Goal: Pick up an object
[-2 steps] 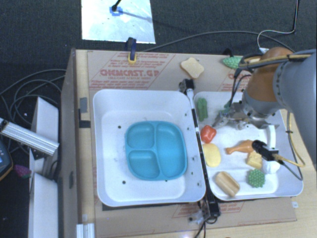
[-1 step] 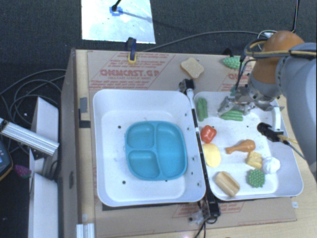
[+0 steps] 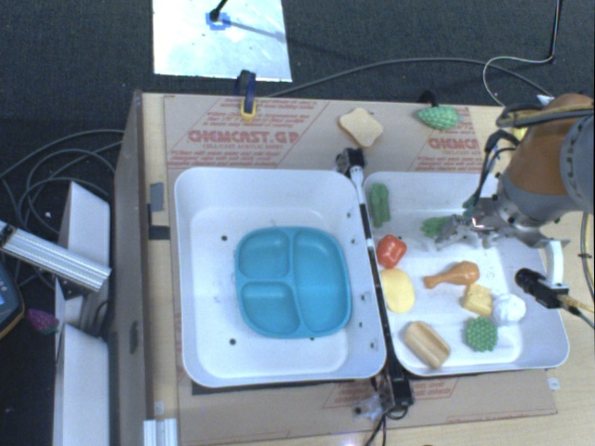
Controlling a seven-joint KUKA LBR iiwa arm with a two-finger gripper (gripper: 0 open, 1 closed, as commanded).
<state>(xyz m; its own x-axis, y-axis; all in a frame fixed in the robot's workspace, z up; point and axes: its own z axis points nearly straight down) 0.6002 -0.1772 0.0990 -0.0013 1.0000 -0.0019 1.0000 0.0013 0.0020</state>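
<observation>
The right bin (image 3: 548, 347) holds several toy foods: a green pickle (image 3: 378, 203), a red pepper (image 3: 391, 249), a yellow fruit (image 3: 398, 291), an orange drumstick (image 3: 453, 274), a tan bun (image 3: 426, 342), a knobbly green piece (image 3: 481, 334), a yellow cheese wedge (image 3: 477, 299) and a small white piece (image 3: 509, 308). My gripper (image 3: 462, 231) is low inside this bin near its back, just right of a small green piece (image 3: 433, 224). I cannot make out whether it touches that piece. The drumstick lies just in front of the gripper.
The left bin (image 3: 204, 203) carries a blue divided plate (image 3: 293, 282). On the cardboard behind the bins lie a tan bread slice (image 3: 361, 126) and a green toy (image 3: 437, 116). The arm (image 3: 548, 170) crosses the right bin's back right corner. Cables run at left and back.
</observation>
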